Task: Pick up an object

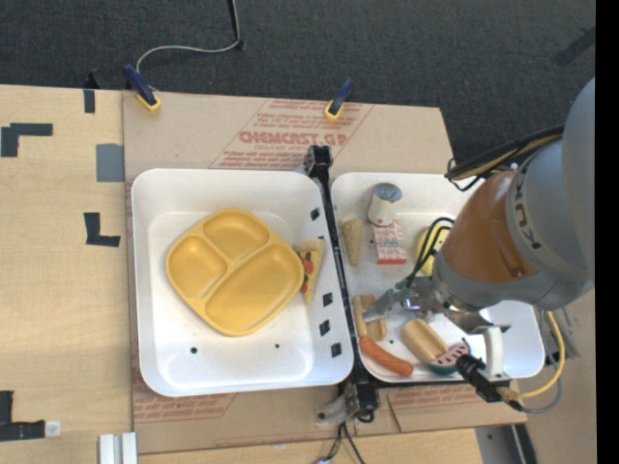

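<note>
Camera view: one fixed camera, mounted above the bench, looking down at a slant. Range: middling; both bins fit whole in frame, left bin and right bin side by side, with a cardboard sheet under them. Far edge of the bench lies toward the top, dark carpet beyond it. The arm enters from the right (looming large, being nearer the lens).

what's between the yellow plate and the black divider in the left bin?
In the camera view, a small yellowish toy-food piece with a red and green edge lies between the yellow divided plate and the black divider, right beside the plate's rim.
</note>
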`<state>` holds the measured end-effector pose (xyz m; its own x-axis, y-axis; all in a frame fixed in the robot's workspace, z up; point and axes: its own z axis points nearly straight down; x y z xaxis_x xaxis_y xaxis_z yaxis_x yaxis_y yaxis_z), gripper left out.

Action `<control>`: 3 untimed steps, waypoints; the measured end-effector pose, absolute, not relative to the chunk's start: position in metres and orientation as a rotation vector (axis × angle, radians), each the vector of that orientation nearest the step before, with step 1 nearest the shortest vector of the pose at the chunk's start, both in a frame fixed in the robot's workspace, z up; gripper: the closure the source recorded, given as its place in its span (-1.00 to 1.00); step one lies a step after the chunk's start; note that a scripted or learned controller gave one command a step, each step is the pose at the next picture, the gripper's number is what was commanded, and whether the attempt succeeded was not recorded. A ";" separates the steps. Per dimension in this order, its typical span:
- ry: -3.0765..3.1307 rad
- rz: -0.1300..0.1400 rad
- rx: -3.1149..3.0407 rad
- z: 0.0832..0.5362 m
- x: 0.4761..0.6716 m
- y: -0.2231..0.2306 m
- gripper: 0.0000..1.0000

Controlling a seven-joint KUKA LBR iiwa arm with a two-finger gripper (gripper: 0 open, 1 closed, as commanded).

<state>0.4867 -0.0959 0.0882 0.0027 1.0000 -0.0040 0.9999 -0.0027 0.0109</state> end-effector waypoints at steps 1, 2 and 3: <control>2.214 0.009 2.216 0.088 0.487 -0.097 -1.00; 2.214 0.010 2.217 0.088 0.487 -0.097 -1.00; 2.213 0.009 2.217 0.088 0.487 -0.096 -1.00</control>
